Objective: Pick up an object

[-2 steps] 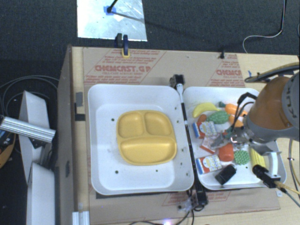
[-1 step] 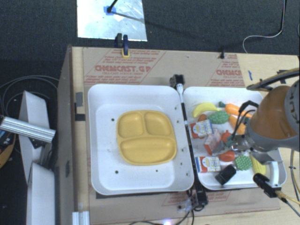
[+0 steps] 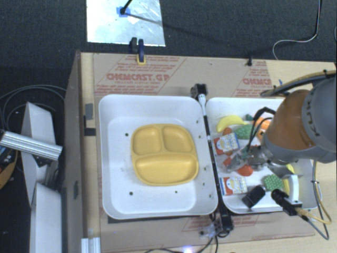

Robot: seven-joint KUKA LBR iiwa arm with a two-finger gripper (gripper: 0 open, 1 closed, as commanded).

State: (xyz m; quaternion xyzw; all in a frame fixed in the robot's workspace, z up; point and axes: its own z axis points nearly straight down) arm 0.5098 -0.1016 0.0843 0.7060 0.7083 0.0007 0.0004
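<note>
Reaching in over the right-hand shallow white bin [image 3: 227, 204], the grey arm with the orange band [image 3: 295, 128] has its tool [image 3: 246, 157] low among the clutter, just above a small red piece [image 3: 244, 169] and beside a printed white-and-red carton [image 3: 227, 142]; whether the tool is apart or together I cannot tell. Nothing looks lifted yet, so the pick seems still ahead, with a yellow plastic banana [image 3: 230, 122] lying nearby and a yellow divided plate [image 3: 163, 154] in the left bin.

My arm [image 3: 310, 121] is fat, round and grey, with a wide orange band [image 3: 287, 121] near the wrist, a thin black cable [image 3: 258, 116] looping beside that band, and a small dark metal gripper [image 3: 243, 158] on the end.
</note>
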